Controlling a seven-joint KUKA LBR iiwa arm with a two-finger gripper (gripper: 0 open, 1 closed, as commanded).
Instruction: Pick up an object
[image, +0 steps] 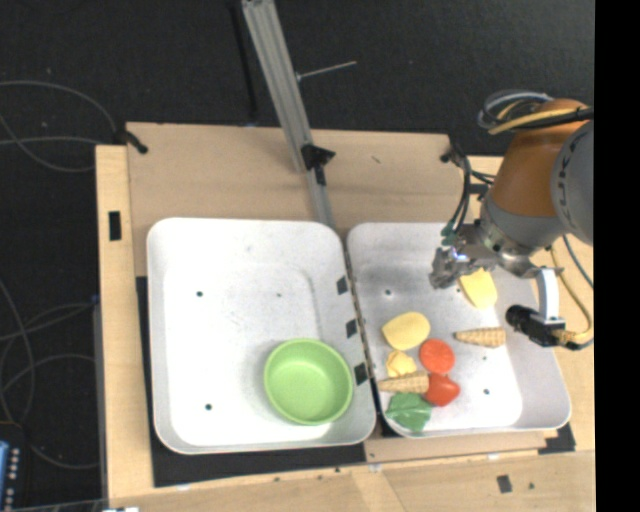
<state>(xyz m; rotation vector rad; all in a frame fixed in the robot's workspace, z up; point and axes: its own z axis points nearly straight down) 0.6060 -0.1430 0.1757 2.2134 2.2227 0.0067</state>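
Observation:
My gripper (447, 268) hangs low over the upper part of the right bin (400, 260), under the orange-banded wrist. A pale yellow piece (481, 289) lies just to its right and below it, close to or touching it; contact cannot be judged. Toward the bin's front lie a yellow rounded item (406, 329), a red round one (437, 355), a second red one (444, 390), a green piece (408, 410), a tan stick (403, 383) and a tan cone (482, 337).
In the left bin (220, 280) a green bowl (308, 381) stands near the front right corner. A grey metal pole (290, 110) slants down to the back edge between the bins. Cables run along the arm at the right.

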